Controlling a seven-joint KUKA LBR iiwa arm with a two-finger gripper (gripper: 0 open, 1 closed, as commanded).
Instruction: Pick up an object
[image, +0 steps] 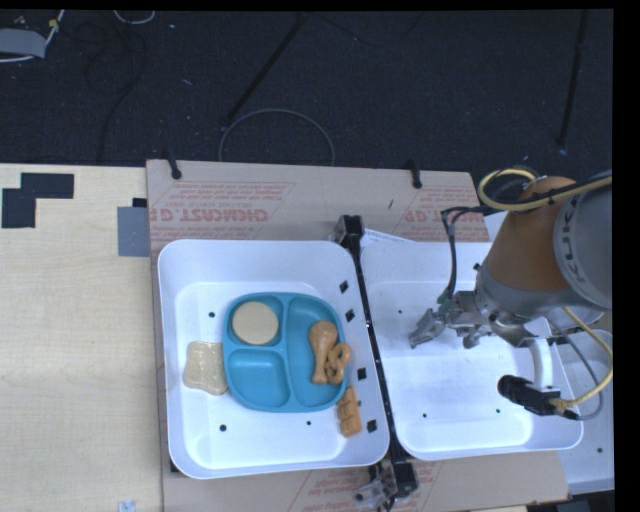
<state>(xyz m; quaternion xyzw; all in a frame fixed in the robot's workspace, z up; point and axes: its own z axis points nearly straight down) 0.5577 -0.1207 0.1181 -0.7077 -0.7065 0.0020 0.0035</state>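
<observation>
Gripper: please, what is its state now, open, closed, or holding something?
Gripper: above the right bin, nothing seen between its fingers; open or closed cannot be told.

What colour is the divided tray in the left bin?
Bright blue; the divided tray shows plainly in the camera view.

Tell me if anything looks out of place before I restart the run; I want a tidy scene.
Two pieces lie off the blue tray in the left bin: a pale piece against its left edge and a brown piece by its lower right corner. The round piece and pretzel-like piece sit in compartments.
</observation>
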